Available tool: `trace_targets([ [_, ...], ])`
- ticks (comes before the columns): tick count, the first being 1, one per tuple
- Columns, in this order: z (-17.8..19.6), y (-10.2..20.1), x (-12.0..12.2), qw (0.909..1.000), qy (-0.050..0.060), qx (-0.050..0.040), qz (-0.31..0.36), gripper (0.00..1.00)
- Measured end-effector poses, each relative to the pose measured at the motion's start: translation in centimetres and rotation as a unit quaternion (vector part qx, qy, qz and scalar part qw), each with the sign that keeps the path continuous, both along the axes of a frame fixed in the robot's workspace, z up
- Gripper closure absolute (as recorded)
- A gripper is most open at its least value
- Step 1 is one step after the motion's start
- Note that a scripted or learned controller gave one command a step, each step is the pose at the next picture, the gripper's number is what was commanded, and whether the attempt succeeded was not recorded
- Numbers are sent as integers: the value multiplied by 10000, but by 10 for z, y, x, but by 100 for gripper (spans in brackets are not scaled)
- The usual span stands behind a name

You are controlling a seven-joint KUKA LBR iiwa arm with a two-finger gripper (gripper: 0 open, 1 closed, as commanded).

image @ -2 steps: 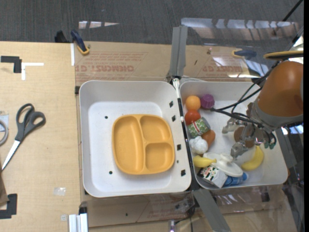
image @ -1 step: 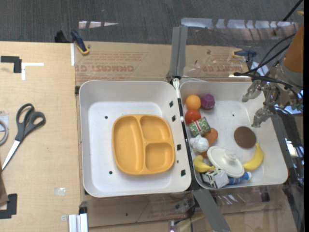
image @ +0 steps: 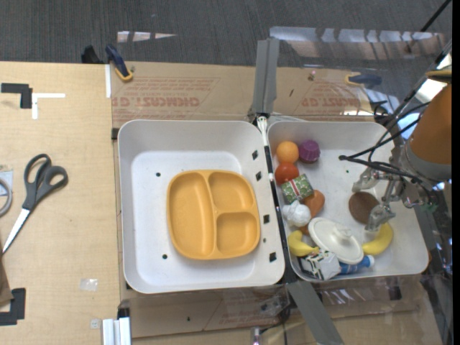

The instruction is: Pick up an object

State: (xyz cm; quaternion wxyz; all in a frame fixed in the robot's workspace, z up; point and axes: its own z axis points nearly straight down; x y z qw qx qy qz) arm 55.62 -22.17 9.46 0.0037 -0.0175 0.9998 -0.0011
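Note:
The right bin [image: 402, 264] holds several small items: an orange ball [image: 287, 152], a purple ball [image: 309, 150], a red tomato [image: 286, 171], a green packet [image: 297, 189], a white round lid [image: 336, 239], a banana [image: 379, 240] and a brown rounded object [image: 361, 205]. My gripper [image: 371, 202] is low in the right part of this bin and stands open. One finger is above the brown object and the other just below it, near the banana. Nothing is lifted.
The left bin [image: 136, 192] holds a yellow divided plate [image: 214, 214]. Scissors [image: 36, 185] lie on the bench at far left. A second yellow piece [image: 300, 245] and a black-and-white carton [image: 320, 264] crowd the right bin's front. Cables hang over its right rim.

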Motion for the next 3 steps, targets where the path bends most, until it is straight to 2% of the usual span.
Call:
trace_targets([
  [1, -1, 40, -51, 9978, 9, 3, -670, 0],
  [2, 14, -1, -77, 9990, 15, 7, -457, 0],
  [3, 2, 0, -50, 9966, -16, 5, -825, 0],
])
